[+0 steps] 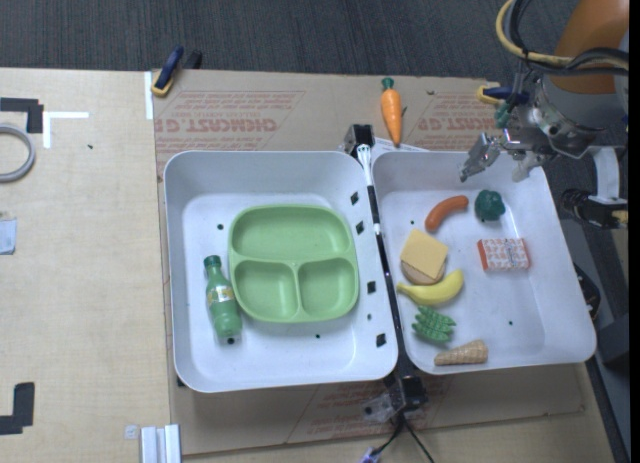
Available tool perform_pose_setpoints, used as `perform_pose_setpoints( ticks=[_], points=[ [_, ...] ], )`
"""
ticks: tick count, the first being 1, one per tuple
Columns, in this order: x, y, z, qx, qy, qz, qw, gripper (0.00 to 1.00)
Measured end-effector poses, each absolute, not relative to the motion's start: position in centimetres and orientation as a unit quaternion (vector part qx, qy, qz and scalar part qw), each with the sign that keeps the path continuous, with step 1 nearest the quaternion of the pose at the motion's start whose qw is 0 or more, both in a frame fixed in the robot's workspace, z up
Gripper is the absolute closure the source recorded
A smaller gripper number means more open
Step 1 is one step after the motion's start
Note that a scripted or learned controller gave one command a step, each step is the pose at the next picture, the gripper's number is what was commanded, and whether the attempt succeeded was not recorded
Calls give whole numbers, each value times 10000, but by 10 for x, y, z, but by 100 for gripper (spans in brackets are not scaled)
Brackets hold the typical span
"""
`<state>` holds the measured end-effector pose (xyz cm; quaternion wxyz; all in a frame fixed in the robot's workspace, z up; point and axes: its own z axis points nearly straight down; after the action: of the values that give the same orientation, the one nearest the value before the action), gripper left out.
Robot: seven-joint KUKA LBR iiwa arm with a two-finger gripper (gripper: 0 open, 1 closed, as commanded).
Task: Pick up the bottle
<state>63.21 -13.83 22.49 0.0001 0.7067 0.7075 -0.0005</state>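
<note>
The green bottle (pixel 222 299) with a yellow label lies in the left bin (pixel 190 183), along its left wall, just left of a green divided plate (pixel 294 262). My gripper (pixel 498 163) hovers over the back edge of the right bin (pixel 558 251), far to the right of the bottle. Its two fingers stand open with nothing between them.
The right bin holds a sausage (pixel 446 212), a dark green piece (pixel 489 205), a cheese block (pixel 424 256), a banana (pixel 433 290), a red-and-white packet (pixel 503 253), a green leafy toy (pixel 434 325) and a cone (pixel 461 353). A carrot (pixel 390 111) lies on the cardboard behind the bins.
</note>
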Motion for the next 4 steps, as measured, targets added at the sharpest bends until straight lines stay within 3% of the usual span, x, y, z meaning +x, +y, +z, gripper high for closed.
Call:
perform_pose_setpoints(
  ticks=[1,2,3,4],
  points=[
    [633,-139,235,7059,7083,-5,12,100],
    [545,-93,155,7794,6265,-8,-4,100],
    [512,-53,192,8223,5691,-11,-9,100],
    [489,10,192,8863,4632,-17,-11,100]
  ],
)
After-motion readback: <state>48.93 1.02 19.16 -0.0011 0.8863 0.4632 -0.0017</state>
